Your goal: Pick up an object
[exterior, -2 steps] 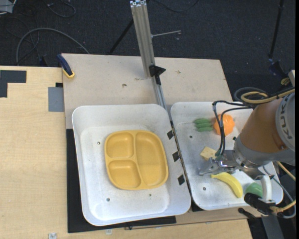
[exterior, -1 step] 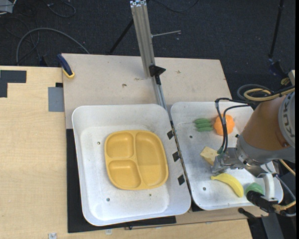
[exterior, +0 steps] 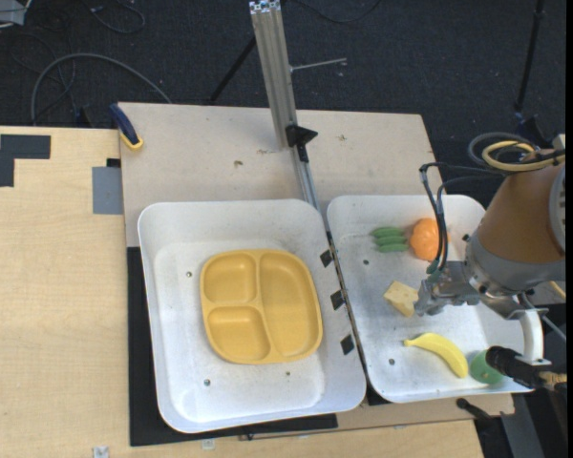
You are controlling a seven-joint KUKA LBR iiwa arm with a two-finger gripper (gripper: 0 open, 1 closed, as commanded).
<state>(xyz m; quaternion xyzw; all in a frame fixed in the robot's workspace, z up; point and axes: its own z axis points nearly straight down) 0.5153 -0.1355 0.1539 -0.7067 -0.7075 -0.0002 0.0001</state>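
Arm [exterior: 520,222]: reaches in from the right, over the right bin.
Gripper [exterior: 430,299]: low in the right bin, just right of the cheese; its tip seems to touch the cheese's right edge. I cannot tell whether it is open or closed, or whether it grips anything.
Cheese [exterior: 399,297]: pale yellow wedge near the middle of the right bin, lying on the floor.
Carrot [exterior: 413,239]: orange with a green top pointing left, at the far side of the right bin, partly behind a cable.
Banana [exterior: 439,350]: near side of the right bin, apart from the cheese.
Green piece [exterior: 483,367]: just right of the banana, at the near right corner.
Right bin [exterior: 363,351]: holds all four foods.
Left bin [exterior: 172,370]: holds a yellow tray [exterior: 261,305] with three compartments, near its middle.
Post [exterior: 277,74]: metal, upright, beyond the bins.
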